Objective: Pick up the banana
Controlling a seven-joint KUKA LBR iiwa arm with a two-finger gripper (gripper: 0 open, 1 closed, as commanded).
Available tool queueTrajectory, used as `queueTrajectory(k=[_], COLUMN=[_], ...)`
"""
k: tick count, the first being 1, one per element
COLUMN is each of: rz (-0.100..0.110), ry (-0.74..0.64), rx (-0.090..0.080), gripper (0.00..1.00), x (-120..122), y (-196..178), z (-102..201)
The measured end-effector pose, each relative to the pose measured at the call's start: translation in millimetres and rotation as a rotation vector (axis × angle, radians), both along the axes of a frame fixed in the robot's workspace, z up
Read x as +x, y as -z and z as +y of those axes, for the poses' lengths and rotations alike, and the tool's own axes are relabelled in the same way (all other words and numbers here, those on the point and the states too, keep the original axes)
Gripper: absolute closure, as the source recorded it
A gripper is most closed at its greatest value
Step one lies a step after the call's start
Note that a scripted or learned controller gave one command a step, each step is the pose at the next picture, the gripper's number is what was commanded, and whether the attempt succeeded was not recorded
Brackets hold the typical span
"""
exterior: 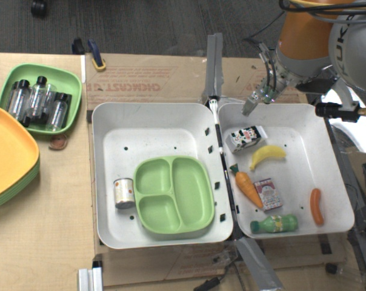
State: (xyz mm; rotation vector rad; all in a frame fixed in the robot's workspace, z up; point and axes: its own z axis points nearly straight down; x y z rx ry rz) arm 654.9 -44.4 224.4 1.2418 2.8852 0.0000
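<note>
The yellow banana (268,156) lies in the middle of the right white bin (334,162), curved, with its ends pointing left-down and right. My gripper (260,99) hangs over the back left rim of that bin, up and slightly left of the banana and well apart from it. Its fingers (250,107) stand open with nothing between them.
In the right bin a small black-and-white box (245,137) lies just behind the banana, with a carrot (248,188), a red card box (268,194), a green bottle (274,224) and a sausage (317,206) in front. The left bin (110,138) holds a green divided tray (171,194) and a can (123,193).
</note>
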Motion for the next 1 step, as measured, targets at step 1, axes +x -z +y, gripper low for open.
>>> queueTrajectory(k=[1], rz=[-0.003], ry=[0.004], rx=[0.0], gripper=[1.0], x=[0.8], y=[-9.3], z=[-1.5])
